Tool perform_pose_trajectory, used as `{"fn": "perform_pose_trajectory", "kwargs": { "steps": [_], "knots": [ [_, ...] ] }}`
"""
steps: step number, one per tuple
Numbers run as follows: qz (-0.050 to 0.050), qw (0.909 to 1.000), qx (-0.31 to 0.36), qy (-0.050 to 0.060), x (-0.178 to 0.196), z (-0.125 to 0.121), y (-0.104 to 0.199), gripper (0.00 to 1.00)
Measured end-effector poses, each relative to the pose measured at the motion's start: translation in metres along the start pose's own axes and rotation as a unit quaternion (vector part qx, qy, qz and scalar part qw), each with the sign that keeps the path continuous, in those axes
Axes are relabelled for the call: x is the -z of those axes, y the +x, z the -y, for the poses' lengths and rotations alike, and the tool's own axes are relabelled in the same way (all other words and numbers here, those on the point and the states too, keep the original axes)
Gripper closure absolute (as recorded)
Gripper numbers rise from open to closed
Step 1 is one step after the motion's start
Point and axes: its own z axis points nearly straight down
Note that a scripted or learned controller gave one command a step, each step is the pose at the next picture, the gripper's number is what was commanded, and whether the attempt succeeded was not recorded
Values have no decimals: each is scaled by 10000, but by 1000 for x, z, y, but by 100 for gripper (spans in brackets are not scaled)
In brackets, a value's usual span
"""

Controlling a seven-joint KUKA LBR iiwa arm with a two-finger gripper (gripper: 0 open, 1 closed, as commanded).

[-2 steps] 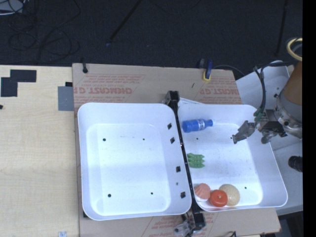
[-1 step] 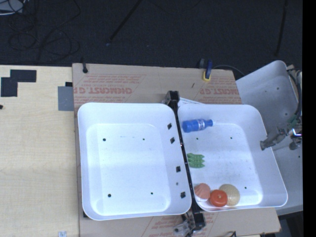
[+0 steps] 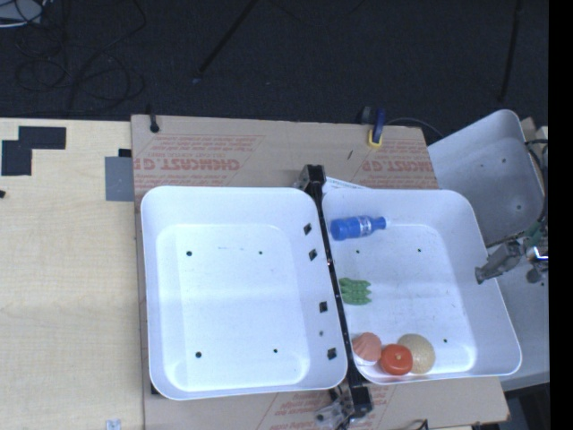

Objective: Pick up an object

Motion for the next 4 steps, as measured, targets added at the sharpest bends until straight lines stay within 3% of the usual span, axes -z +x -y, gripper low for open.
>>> {"fn": "perform_pose_trajectory", "kwargs": {
  "steps": [1,2,3,4],
  "knots": [
    [-2,10000,1,-5,11,0,0,100],
    [7,10000,20,-29,47,-1,1,100],
    [-14,10000,13,21,-28,0,12,100],
    [4,10000,7,-15,-16,-1,1,100]
  ]
}}
